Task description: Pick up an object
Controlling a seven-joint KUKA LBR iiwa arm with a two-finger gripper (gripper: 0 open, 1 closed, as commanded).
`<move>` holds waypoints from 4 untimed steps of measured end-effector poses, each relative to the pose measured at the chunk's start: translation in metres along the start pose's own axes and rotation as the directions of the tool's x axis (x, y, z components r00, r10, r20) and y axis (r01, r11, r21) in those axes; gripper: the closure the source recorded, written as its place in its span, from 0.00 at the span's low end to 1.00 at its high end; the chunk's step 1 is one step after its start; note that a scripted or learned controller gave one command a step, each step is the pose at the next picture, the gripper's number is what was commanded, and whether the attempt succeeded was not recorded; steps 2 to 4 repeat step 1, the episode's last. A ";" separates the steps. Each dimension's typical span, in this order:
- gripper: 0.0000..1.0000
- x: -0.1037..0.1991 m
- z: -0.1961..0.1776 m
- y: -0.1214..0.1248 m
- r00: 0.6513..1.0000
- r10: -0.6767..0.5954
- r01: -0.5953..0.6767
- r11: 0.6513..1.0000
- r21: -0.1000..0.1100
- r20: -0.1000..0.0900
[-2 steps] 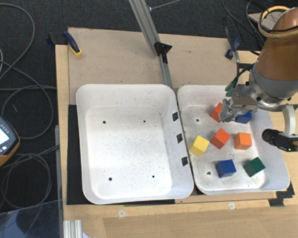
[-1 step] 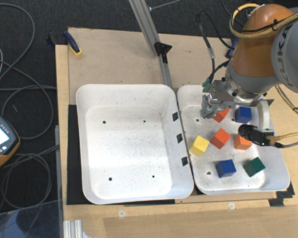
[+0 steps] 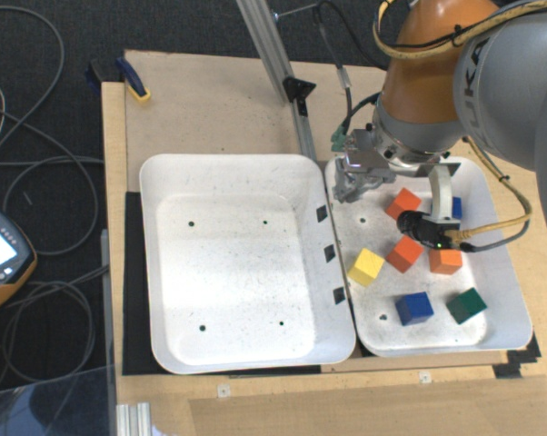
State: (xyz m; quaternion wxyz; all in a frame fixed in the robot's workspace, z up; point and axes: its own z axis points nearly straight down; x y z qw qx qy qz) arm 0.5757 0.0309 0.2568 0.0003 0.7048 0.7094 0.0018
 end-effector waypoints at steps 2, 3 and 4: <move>1.00 0.050 0.001 0.019 1.000 0.000 0.000 1.000 0.001 0.000; 1.00 0.050 0.001 0.019 1.000 0.000 0.000 1.000 0.001 0.000; 1.00 0.050 0.001 0.019 1.000 0.000 0.000 1.000 0.001 0.000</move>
